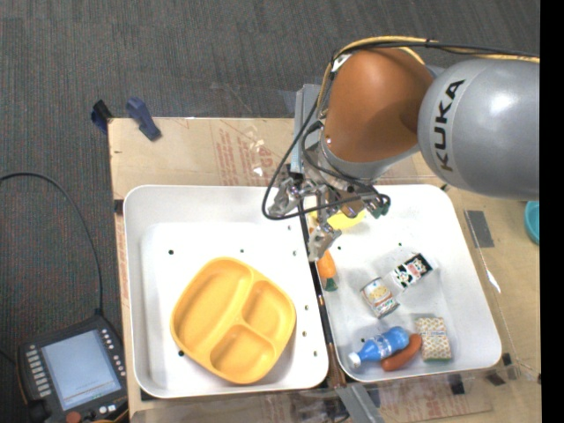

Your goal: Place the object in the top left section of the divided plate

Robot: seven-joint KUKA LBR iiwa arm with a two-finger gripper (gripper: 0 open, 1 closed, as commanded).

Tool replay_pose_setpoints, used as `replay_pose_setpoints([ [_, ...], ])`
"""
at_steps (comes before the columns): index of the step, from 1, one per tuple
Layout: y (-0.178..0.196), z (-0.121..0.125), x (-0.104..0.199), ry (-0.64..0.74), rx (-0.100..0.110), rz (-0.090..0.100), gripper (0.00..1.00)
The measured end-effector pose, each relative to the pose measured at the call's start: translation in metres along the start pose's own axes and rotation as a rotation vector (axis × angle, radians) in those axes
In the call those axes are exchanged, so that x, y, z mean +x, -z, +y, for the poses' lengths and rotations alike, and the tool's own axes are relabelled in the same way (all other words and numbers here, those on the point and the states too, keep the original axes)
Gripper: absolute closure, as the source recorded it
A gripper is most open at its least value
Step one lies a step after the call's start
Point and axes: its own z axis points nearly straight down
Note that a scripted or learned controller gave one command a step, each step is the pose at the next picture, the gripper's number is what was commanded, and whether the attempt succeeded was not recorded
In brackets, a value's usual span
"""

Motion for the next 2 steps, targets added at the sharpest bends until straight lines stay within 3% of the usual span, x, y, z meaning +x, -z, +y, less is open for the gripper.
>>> replay_pose_setpoints([
  [1,0.011,-0.001,-0.001,-0.009,-0.001,-0.007,1.00],
  [2,0.001,-0.050,0.055,0.128,0.000,0.002,1.00],
])
